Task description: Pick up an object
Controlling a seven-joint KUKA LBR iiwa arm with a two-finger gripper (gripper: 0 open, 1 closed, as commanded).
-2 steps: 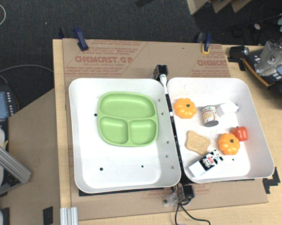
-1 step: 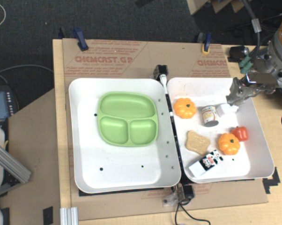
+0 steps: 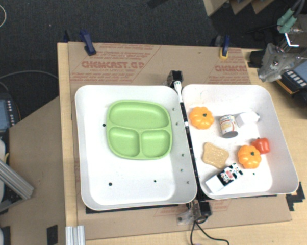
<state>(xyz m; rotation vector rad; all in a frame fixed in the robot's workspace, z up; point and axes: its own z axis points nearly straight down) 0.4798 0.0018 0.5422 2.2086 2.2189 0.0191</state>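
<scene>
1. The pincer [image 3: 276, 65] sits near the surface's far right corner, blurred against clutter; its opening cannot be told.
2. The right bin [image 3: 281, 137] holds two orange pumpkins [image 3: 201, 117] [image 3: 249, 157], a can [image 3: 227, 125], and toast [image 3: 215, 154].
3. The left bin [image 3: 92, 152] carries a green divided plate [image 3: 139, 129].

Counter [image 3: 143, 60]: brown board with red lettering, clamped at its far edge.
On it: left bin [image 3: 92, 182] and right bin [image 3: 281, 162], touching side by side.
</scene>
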